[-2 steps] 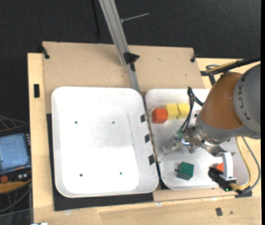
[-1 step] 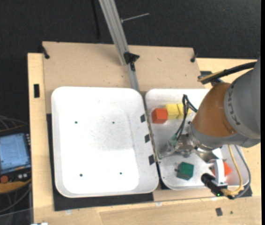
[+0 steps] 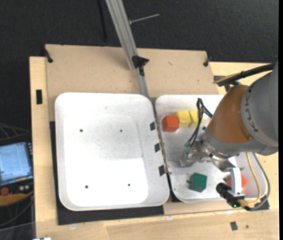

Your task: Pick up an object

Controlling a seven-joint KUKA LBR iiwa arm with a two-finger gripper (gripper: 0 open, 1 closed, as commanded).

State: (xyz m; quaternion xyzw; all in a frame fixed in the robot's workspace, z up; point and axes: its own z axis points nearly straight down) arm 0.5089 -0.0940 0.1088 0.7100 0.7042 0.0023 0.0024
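The right bin [image 3: 179, 196] holds an orange-red block [image 3: 170, 123] and a yellow block [image 3: 185, 117] side by side near its far left. A second yellow piece [image 3: 195, 115] lies just right of them. Near the front of that bin sits a green block [image 3: 197, 182]. My gripper [image 3: 187, 158] hangs low over the bin's left middle, between the orange-red block and the green block, apart from both. The grey arm with its orange band [image 3: 229, 126] hides the right half of the bin.
The left bin [image 3: 66, 134] stands beside the right one, parted by a rim with black clips [image 3: 157, 147]. A metal pole [image 3: 124, 29] slants down to the bins' far edge. Something orange-red [image 3: 242, 180] peeks out near the wrist bracket.
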